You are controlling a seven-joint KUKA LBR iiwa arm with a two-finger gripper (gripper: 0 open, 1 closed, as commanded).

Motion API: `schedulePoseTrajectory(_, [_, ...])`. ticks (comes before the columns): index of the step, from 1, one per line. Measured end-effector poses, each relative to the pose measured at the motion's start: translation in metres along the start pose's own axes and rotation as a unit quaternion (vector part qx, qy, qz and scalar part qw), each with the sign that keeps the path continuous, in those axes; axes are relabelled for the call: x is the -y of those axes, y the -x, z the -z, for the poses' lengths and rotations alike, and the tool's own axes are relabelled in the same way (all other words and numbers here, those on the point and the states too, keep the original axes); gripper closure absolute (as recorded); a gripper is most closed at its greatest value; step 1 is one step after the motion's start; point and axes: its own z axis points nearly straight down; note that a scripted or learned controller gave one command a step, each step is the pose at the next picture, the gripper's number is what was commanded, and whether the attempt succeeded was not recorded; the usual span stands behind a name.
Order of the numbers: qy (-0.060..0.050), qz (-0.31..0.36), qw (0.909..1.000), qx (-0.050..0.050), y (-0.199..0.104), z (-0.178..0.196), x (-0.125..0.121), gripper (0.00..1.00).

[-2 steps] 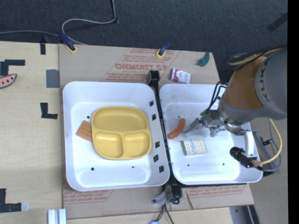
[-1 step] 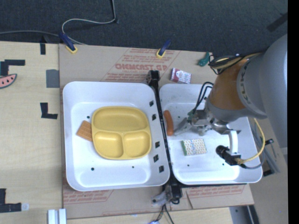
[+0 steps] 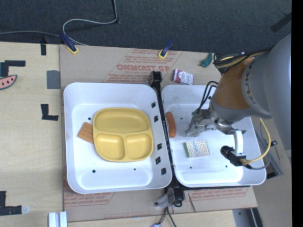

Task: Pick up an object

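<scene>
My gripper (image 3: pixel 195 128) hangs low over the middle of the right bin (image 3: pixel 246 171), its fingers pointing down and left. Just below it lies a small green-and-white packet (image 3: pixel 197 148), flat on the bin floor. An orange sausage-shaped piece (image 3: pixel 171 124) lies along the right bin's left wall, a short way left of the gripper. In the left bin (image 3: pixel 75 141) rests a yellow divided plate (image 3: pixel 124 134), with a brown wafer-like piece (image 3: pixel 86 132) tucked at its left edge. Nothing shows between the fingers.
The grey arm with its orange band (image 3: pixel 232 86) covers the right bin's upper right part. A black cable and white fitting (image 3: pixel 236 150) hang near the bin's right side. A small red-and-white packet (image 3: pixel 182 76) lies on the cardboard behind the bins.
</scene>
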Motion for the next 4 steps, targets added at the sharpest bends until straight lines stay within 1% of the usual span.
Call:
schedulePoseTrajectory(1, [0.0, 0.0, 1.0, 0.0, 0.0, 0.0, 0.0, 0.0])
schedulePoseTrajectory(2, [0.002, -0.001, 1.0, 0.002, -0.007, -0.009, 0.008, 0.0])
schedulePoseTrajectory(3, [-0.001, -0.001, 1.0, 0.001, -0.008, -0.01, 0.002, 0.0])
schedulePoseTrajectory(4, [0.0, 0.0, 1.0, 0.002, -0.007, -0.01, -0.076, 0.0])
